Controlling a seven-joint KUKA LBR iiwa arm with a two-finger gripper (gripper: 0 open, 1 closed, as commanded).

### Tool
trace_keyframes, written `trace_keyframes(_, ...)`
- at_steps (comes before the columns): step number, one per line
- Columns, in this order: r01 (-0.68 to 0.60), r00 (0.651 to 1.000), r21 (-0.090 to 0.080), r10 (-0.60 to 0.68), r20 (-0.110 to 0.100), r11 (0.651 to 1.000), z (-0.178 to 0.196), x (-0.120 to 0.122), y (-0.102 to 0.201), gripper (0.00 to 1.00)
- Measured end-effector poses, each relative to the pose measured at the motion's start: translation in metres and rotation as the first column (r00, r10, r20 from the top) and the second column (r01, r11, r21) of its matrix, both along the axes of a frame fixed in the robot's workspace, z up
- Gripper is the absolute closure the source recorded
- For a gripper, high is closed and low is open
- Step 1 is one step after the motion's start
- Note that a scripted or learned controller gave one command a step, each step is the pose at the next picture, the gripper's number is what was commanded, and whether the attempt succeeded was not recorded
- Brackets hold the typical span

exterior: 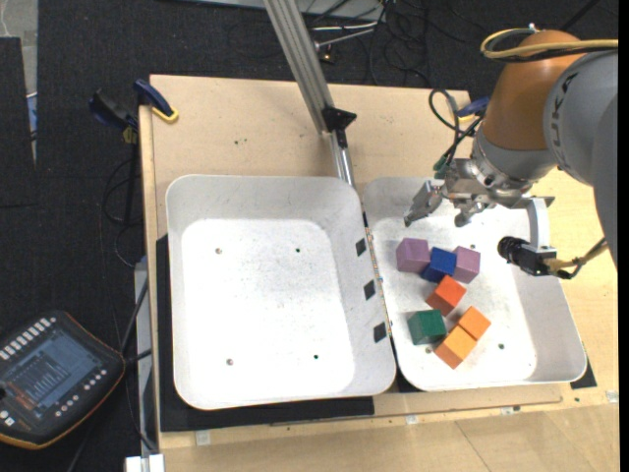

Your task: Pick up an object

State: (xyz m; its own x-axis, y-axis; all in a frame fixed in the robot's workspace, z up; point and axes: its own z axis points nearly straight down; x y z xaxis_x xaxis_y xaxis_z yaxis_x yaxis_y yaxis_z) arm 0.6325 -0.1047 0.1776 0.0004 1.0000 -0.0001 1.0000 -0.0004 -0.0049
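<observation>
Two shallow white bins sat side by side: the left bin (197, 214) and the right bin (550, 352). Seven blocks were in the right one: two purple (413, 255) (467, 262), one blue (442, 262), one green (427, 326), and seemingly three orange (450, 292) (474, 322) (454, 346).

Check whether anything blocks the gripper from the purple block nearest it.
Nothing visible does. The gripper hangs above the right bin, with bare bin floor between it and the purple block. The blue block touches the purple block's far side.
</observation>
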Motion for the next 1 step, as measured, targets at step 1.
trace_keyframes(1,0.000,1.000,0.000,0.000,-0.002,1.000,-0.0642,-0.0043,0.0005,0.00)
